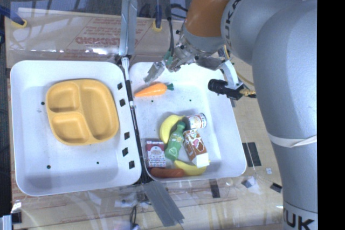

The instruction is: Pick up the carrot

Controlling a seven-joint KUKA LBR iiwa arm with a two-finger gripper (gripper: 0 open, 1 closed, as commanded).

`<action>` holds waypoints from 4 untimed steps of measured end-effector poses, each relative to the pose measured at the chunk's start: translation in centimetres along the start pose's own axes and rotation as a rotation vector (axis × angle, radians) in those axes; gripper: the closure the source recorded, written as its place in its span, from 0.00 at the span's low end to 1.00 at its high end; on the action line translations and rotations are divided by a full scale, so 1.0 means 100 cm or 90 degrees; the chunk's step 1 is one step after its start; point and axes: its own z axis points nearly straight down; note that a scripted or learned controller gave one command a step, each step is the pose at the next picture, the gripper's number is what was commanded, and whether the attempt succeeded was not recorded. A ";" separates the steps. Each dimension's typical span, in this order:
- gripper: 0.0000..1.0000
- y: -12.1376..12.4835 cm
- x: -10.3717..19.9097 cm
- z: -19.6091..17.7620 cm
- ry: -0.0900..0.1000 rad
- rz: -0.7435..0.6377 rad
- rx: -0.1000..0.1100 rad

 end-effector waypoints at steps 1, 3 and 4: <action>0.00 0.008 0.004 -0.002 -0.003 0.020 -0.004; 0.00 0.003 -0.007 -0.001 -0.003 0.025 -0.004; 0.00 -0.009 -0.032 0.100 -0.001 -0.001 -0.001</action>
